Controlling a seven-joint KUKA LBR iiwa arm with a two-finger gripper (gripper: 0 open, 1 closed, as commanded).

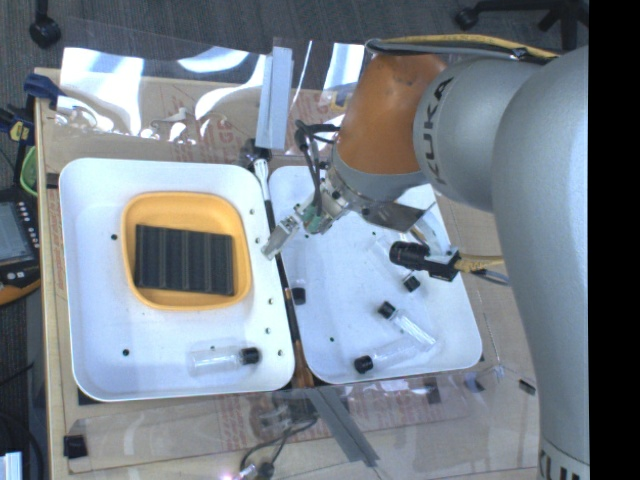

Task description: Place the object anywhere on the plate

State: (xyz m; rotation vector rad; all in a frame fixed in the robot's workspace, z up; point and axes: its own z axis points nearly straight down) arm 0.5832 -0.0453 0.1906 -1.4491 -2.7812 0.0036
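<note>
A yellow plate [185, 211] with a dark ribbed centre sits in white bins [95, 358]; clear vials [222, 358] have black caps

The yellow plate [185, 253] is lying uncovered in the left bin [90, 348], with a clear vial [222, 357] sitting near that bin's front edge. The arm [480, 118] is overhanging the right bin [330, 338], where small vials [400, 318] are lying scattered.

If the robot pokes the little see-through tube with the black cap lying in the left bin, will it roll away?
Probably a bit. The clear tube looks round and lies on its side on the smooth floor of the left bin, so a sideways nudge could set it rolling. It looks small and likely light. Its clear, shiny wall may be slippery to pinch.
</note>
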